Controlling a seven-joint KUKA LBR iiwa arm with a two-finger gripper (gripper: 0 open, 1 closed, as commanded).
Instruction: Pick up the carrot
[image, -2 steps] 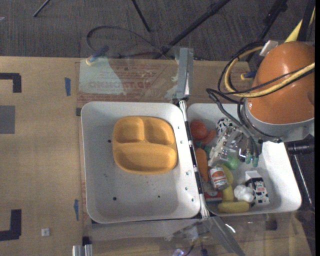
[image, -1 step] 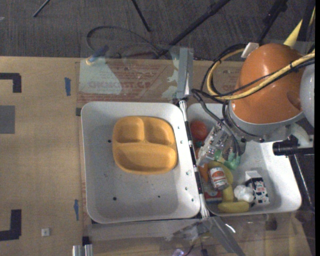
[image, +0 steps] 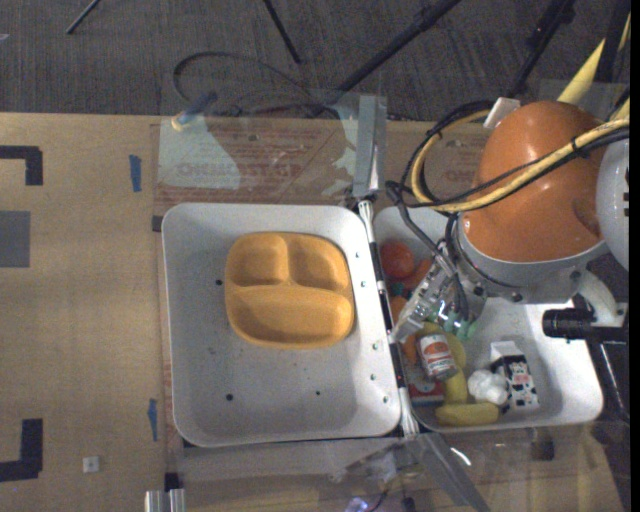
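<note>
Gripper (image: 428, 312) hangs low in the right bin (image: 570, 395), beside the wall shared with the left bin (image: 190, 330); whether it grasps anything I cannot tell. Orange carrot (image: 397, 260) lies just beyond it, against that wall.

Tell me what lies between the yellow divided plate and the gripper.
In the camera view, bare white floor of the left bin to the right of the yellow plate, then the two bins' adjoining rims, then the gripper low in the right bin.
</note>
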